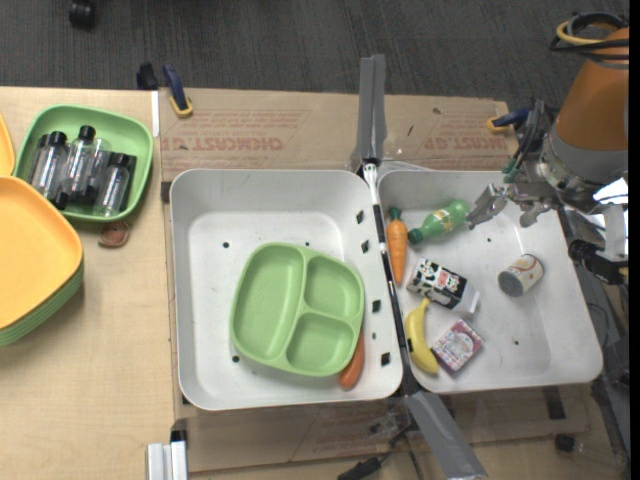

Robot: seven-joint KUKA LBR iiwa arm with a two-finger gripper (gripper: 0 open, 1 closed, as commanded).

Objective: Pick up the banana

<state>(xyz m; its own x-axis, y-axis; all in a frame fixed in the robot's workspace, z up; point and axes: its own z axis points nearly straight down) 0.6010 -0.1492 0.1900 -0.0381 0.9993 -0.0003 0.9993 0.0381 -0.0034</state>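
Banana (420,340) upright in view, stem top.

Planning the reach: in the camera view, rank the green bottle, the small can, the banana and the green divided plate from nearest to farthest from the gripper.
1. Green bottle, just left of the gripper, in the right bin.
2. Small can, below the gripper.
3. Banana, at that bin's lower left.
4. Green divided plate, in the left bin.

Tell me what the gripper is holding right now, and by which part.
Nothing. The gripper hangs over the right bin beside the green bottle, with nothing between its fingers. The banana lies untouched near the bin's front left.
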